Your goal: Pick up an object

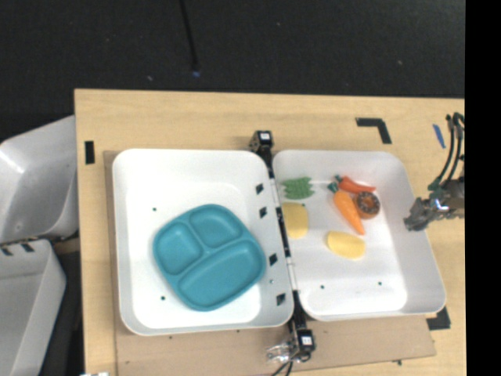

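The right bin [391, 288] holds several toy foods. A green leafy piece [297, 187] lies near its left wall, with a pale yellow block [296, 220] just below it. An orange carrot [348, 211] lies at a slant beside a small red pepper [356, 185] and a round brown-red piece [368, 204]. A yellow oval piece [345, 244] lies nearer the front. My gripper [421, 215] shows as a small dark shape at the bin's right rim, apart from all the foods, with cables [450, 159] rising behind it.
The left bin [133, 288] carries a blue divided plate [207, 255]. A black clip [261, 140] sits at the back where the bins meet, and another [301, 340] at the front. A white box [35, 186] stands off the bench at the left.
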You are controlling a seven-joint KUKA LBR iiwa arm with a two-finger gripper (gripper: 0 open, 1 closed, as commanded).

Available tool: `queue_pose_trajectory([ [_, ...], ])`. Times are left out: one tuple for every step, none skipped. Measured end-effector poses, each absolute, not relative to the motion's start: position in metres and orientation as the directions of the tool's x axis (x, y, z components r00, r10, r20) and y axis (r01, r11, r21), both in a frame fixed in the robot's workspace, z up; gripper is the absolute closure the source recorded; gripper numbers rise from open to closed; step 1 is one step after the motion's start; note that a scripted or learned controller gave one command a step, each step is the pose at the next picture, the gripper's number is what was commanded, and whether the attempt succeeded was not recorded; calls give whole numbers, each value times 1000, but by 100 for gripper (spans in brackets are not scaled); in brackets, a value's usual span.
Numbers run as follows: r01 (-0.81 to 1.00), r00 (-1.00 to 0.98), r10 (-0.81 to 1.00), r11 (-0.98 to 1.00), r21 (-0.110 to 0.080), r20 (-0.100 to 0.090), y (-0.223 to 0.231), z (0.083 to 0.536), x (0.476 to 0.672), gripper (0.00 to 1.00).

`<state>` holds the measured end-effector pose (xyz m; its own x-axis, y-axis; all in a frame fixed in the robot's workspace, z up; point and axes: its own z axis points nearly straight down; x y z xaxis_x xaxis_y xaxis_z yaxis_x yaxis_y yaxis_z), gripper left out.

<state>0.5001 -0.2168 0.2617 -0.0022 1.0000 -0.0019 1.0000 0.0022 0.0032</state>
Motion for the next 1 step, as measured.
queue_pose_trajectory([
  [1000, -8, 1000, 8, 2, 1, -167, 267, 501, 100],
])
